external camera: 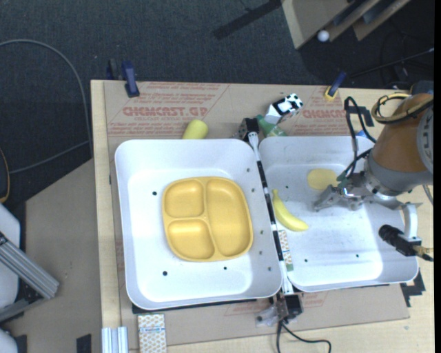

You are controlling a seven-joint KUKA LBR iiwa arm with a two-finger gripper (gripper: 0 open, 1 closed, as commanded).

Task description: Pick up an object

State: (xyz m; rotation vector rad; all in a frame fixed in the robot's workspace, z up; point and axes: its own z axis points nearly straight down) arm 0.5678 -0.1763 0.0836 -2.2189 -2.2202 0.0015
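We see the gripper low in the right bin, fingers spread, gripping nothing, between a yellow disc and the banana. The arm enters from the right. The bench board reads "CHEMCAST GP".

We see a dark blue-grey carpet floor around a tan board surface printed with red lettering, with a thin cable curving over the carpet at upper left. A blue clamp grips the board's far edge. We also make out a pale wooden piece at the top and a metal rail at lower left, all under even light.
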